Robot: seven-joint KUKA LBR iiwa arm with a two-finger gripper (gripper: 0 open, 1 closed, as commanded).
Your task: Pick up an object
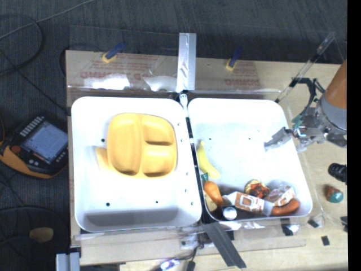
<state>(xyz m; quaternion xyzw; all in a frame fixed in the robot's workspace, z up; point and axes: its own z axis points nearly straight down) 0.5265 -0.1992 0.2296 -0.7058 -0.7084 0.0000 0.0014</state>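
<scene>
Tray [141, 144] in left bin [84, 208]; food items [265, 199] along near wall of right bin [237, 109], banana [204, 160] at left wall

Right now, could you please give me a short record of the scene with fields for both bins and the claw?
left bin: yellow divided tray
right bin: banana by left wall; carrot, sausage, packets along near edge
claw: above right bin's right side, nothing visibly held
arm: enters from the right
</scene>
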